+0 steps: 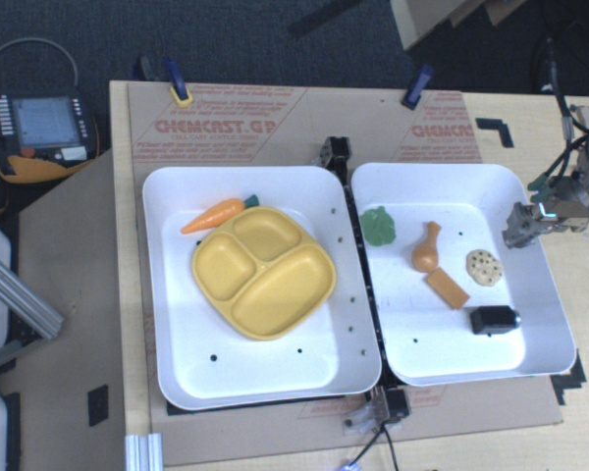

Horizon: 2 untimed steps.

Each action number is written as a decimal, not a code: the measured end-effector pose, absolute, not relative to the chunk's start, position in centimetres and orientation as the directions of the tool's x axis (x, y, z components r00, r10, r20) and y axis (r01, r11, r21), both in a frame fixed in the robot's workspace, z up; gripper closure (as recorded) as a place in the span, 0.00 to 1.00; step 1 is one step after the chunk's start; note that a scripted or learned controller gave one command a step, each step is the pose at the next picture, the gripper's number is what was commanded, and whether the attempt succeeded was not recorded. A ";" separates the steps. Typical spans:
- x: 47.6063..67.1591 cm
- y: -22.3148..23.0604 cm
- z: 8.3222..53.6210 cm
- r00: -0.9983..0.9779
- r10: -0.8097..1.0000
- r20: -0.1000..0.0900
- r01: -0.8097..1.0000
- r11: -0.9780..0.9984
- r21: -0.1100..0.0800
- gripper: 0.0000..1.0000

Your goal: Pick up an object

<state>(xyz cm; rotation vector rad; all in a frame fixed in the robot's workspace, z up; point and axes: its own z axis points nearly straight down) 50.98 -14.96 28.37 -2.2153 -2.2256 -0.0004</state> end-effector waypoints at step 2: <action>50.9 -5.3 26.3 -0.006 1.000 0.002 1.000 0.006 -0.002 1.00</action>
